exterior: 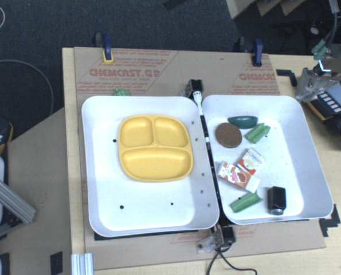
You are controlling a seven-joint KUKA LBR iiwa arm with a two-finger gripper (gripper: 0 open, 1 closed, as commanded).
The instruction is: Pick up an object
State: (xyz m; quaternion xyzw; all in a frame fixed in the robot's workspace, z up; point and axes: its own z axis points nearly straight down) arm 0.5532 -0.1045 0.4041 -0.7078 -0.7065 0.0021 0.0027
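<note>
Nearest the camera, a small black block (277,200) lies at the front of the right bin (313,153), its long axis running roughly front to back. Just beside it on the left, a green pod-shaped piece (245,201) rests aslant, its length pointing from lower left to upper right. Behind these, a red-and-white packet (239,175) lies flat with a smaller printed packet (251,158) touching its upper right corner. Farther back sit a brown disc (228,135), a second green piece (257,133) tilted the same way as the first, and a dark green oval (242,121) lying crosswise near the rear wall.

All candidates for the pick are gathered in this right bin; the left bin (101,171) holds a yellow three-compartment plate (155,148), set well apart from them across the shared rim.

At the frame's upper right, beyond the bin's far corner, stands grey metal hardware (314,82) that may be the arm's end, though its form is too unclear to tell, and whether any fingers there are spread or pressed together cannot be told. If so, every object lies to its lower left, the dark green oval and upper green piece nearest, the black block farthest.
</note>
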